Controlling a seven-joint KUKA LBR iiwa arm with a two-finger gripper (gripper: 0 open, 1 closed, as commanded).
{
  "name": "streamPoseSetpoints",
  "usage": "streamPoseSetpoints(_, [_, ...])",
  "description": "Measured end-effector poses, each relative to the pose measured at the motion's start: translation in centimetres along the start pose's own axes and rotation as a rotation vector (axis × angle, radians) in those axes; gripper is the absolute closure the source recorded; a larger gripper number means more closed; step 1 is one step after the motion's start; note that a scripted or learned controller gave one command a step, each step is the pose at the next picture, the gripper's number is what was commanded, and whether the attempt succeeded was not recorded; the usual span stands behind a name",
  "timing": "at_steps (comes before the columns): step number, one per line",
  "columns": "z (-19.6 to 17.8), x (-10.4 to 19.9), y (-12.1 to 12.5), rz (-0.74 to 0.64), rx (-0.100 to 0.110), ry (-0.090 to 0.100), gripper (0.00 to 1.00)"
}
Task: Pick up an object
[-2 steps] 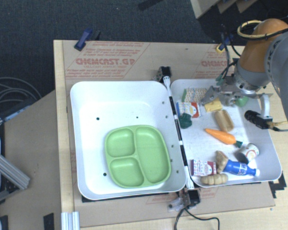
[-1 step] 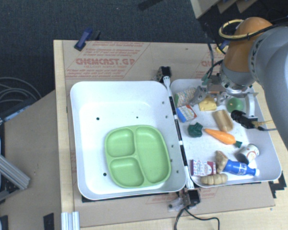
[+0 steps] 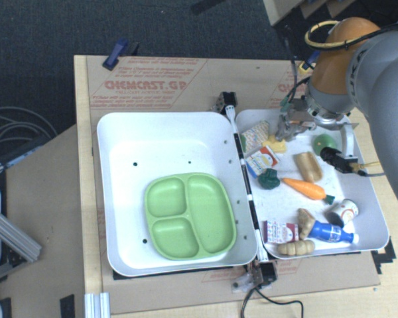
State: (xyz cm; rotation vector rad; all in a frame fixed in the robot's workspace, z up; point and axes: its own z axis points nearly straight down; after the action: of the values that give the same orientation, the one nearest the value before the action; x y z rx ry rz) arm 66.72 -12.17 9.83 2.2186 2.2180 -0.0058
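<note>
The tool (image 3: 286, 128), its spread impossible to judge, hung at the right white bin's (image 3: 375, 207) far end directly over a small yellow block (image 3: 276, 144) beneath it.

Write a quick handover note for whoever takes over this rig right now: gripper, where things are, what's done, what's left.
Gripper: low over the far end of the right white bin, near a yellow piece; finger state unclear.
Right bin: orange toy carrot, tan bread-shaped piece, blue tube, small red-and-white carton.
Left white bin: a green divided plastic tray.
Done: no object seen lifted.
Left: grasp one object and raise it.
</note>
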Motion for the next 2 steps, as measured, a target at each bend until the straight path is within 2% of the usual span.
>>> streamPoseSetpoints(1, [0.2, 0.1, -0.1, 0.000, 0.005, 0.002, 0.00])
streamPoseSetpoints(2, [1.4, 1.7, -0.1, -0.001, 0.002, 0.006, 0.00])
